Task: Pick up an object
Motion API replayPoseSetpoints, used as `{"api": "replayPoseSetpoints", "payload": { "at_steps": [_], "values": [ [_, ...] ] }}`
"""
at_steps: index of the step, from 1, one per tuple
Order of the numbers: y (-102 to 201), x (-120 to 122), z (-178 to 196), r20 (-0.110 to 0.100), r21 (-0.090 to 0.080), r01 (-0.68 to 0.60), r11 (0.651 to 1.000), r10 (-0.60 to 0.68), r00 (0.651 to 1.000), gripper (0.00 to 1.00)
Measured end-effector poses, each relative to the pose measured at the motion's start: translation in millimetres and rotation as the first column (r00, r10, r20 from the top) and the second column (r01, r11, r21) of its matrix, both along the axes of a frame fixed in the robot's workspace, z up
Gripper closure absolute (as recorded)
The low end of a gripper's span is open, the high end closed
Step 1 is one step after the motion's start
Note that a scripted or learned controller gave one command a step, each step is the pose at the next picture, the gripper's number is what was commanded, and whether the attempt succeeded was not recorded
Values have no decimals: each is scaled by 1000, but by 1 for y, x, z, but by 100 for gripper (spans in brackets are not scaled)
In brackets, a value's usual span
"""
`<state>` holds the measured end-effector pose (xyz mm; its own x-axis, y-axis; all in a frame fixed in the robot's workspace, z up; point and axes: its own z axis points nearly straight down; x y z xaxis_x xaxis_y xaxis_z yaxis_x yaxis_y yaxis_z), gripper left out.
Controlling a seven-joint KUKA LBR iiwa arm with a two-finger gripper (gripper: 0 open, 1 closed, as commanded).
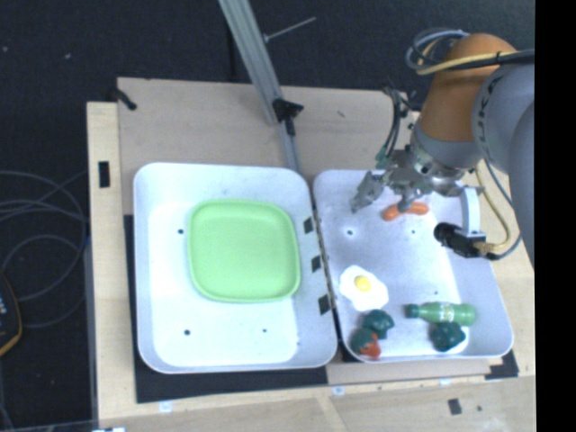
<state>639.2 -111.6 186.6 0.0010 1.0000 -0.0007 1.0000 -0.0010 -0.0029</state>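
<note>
Orange object (404, 211): lay on the floor of the right bin (468, 282) near its far edge, just beneath the gripper (392, 190); not yet lifted, I judged.
Arm (468, 88): reached in from the right, wrist bent down over the bin's far end.
Fingers: spread apart, grasping nothing.

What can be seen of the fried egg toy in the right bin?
The fried egg toy lies flat on the floor of the right bin, near its left wall. It has an irregular white outline with a round yellow yolk near the middle, and looks like smooth plastic. A dark green toy sits just below it in the view, close to or touching its edge. The gripper is farther up the bin, well away from it.
</note>
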Motion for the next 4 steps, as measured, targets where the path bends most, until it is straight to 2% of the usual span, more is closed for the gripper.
{"api": "replayPoseSetpoints", "payload": {
  "at_steps": [2,3,4],
  "values": [
    [-4,4,-88,0,0,0,1000,0,1000,0],
    [-4,5,-75,5,1,1,1000,-1,1000,100],
    [-6,4,-12,9,0,0,1000,0,1000,100]
  ]
}}
